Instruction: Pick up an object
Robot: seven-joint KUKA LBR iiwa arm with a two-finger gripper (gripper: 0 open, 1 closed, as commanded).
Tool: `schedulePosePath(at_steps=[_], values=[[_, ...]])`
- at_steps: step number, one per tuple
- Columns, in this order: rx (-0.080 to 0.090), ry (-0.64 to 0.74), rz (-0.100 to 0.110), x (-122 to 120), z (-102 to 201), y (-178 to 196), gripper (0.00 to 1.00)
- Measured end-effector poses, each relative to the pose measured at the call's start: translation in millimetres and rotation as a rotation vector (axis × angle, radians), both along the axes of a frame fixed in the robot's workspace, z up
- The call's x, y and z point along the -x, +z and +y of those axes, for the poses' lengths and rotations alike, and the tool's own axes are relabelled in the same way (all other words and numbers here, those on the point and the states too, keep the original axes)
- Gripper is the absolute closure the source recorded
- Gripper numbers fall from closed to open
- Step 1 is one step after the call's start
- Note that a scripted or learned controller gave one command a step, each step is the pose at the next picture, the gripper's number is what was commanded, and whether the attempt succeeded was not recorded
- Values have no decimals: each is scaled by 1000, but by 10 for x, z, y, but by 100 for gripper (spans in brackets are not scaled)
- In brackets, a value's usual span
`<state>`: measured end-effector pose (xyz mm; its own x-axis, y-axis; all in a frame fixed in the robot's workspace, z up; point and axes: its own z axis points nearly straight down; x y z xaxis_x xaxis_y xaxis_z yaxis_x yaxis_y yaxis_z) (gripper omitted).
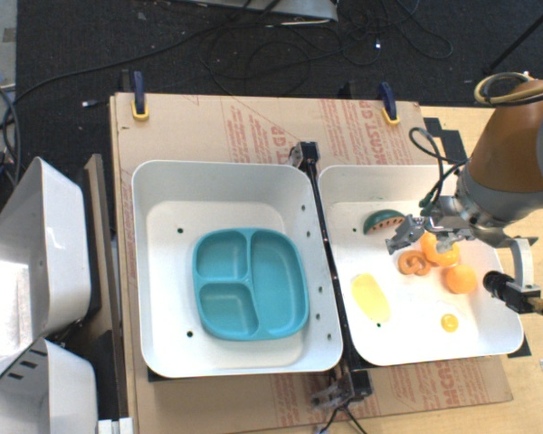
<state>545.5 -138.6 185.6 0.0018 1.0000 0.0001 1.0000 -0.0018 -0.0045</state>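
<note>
Left bin (154, 242) holds a teal tray (250, 284); gripper (423, 235), opening unclear, over right-bin (498, 337) fruit.

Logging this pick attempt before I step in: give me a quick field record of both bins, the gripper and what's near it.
left bin: teal divided plate
right bin: orange pieces, yellow piece, small yellow bit, green-red slice
gripper: low over right bin, by orange ring and orange chunk
grasp: cannot tell
loose nearby: orange ball, yellow piece, small yellow bit, green-red slice

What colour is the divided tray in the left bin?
Teal blue tray, clear in the camera view.
</note>
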Motion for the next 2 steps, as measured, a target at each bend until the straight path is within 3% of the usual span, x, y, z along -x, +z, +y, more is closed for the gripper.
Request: schedulePosePath(at_steps=[2], values=[[4, 0, -9, -72, -82, -917, 0]])
